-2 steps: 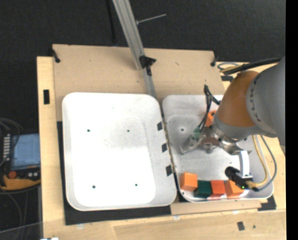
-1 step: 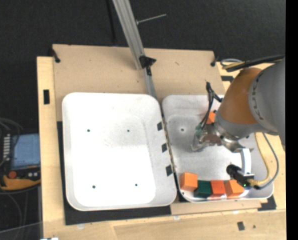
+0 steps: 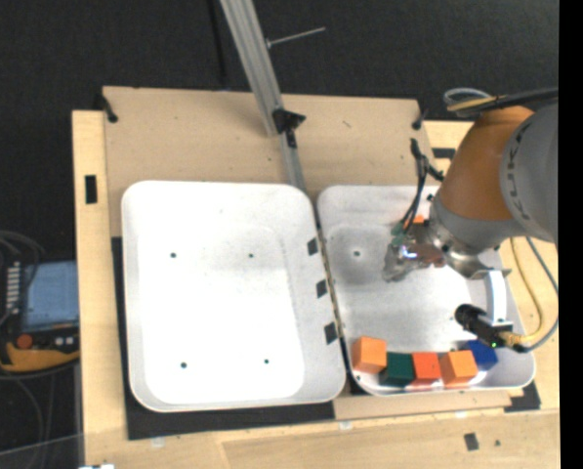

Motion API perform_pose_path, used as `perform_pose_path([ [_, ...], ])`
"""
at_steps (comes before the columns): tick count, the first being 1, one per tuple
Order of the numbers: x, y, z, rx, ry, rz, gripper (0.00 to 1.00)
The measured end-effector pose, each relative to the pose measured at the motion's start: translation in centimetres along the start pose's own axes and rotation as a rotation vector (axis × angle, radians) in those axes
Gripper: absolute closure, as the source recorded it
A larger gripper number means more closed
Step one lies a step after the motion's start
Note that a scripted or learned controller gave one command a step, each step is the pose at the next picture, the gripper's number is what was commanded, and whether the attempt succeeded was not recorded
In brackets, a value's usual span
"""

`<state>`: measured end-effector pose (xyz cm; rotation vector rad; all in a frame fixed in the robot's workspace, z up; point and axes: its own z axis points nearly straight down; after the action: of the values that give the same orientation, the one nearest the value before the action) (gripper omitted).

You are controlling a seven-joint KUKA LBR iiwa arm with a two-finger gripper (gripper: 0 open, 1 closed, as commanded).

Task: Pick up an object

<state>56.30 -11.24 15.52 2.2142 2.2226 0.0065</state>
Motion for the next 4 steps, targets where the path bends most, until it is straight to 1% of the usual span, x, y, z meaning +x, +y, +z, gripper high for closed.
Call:
perform_pose_path([
  [2,-0.5,-1.4,-9.9,-0.002,-0.001,-0.002,1.0],
  [3,5.4,-2.7,-9.6,0.005,0.0,-0.003,1.0],
  [4,9.8,-4.2,-9.1,0.006,0.0,-0.002,1.0],
])
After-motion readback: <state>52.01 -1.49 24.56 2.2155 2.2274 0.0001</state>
